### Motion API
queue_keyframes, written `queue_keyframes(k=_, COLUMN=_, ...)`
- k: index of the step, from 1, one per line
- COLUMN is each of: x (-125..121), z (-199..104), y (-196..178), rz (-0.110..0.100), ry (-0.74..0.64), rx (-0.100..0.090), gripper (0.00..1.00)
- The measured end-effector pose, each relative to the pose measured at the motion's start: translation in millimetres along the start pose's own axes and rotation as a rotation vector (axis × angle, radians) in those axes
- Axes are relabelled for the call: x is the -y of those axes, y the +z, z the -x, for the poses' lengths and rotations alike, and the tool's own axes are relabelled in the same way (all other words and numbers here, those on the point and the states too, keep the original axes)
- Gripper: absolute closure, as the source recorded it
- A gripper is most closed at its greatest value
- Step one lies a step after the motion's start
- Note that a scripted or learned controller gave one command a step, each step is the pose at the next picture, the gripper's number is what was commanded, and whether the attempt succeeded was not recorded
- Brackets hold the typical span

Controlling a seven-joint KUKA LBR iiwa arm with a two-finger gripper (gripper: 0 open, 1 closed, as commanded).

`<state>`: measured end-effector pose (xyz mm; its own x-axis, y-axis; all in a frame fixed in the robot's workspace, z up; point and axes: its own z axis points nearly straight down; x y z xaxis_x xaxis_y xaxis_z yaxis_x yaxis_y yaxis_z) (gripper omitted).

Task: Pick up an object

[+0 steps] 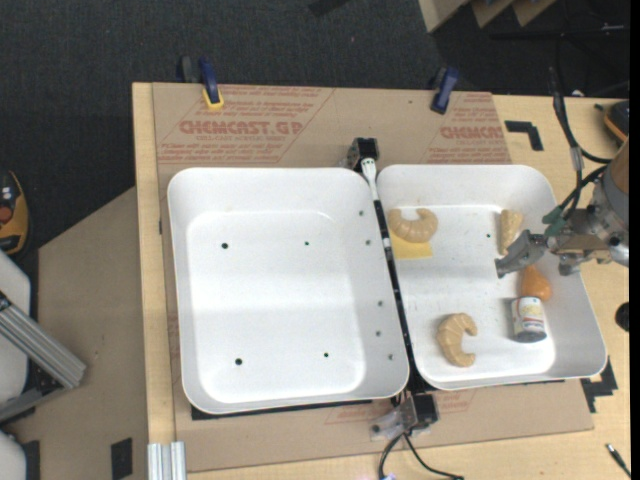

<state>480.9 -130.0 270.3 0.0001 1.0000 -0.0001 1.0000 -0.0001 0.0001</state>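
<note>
"CHEMCAST GP" printed on brown board (250, 118); tool (520, 256) over right bin (480, 178), finger spread unclear

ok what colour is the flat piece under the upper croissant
Yellow: the flat piece beside the croissant in the right bin, camera view.

1. Setting: robotics lab or test cell, not a home.
2. Table (300, 118) topped with brown protective-paper sheet, held by blue clamps (211, 80) at the far edge.
3. Two shallow white bins (185, 268) fixed side by side; cables (410, 448) at the front.
4. Aluminium framing (40, 353) on the left, dark carpet floor (90, 28) around.
</note>
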Motion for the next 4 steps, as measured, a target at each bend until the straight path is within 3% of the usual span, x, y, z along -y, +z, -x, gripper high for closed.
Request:
queue_keyframes(k=1, x=-5.4, z=-33.1, y=191.5, rz=-0.008, ry=0.0, rx=-0.004, gripper=0.0)
queue_keyframes(k=2, x=-7.1, z=-30.7, y=173.7, rz=0.002, ry=0.002, rx=0.001, gripper=1.0)
queue_keyframes(k=3, x=-81.5, z=-37.1, y=185.8, rz=0.006, ry=-0.004, rx=0.002, gripper=1.0)
queue_keyframes(k=4, x=-108.4, z=-167.4, y=-47.0, rz=0.021, ry=-0.013, rx=-0.005, gripper=1.0)
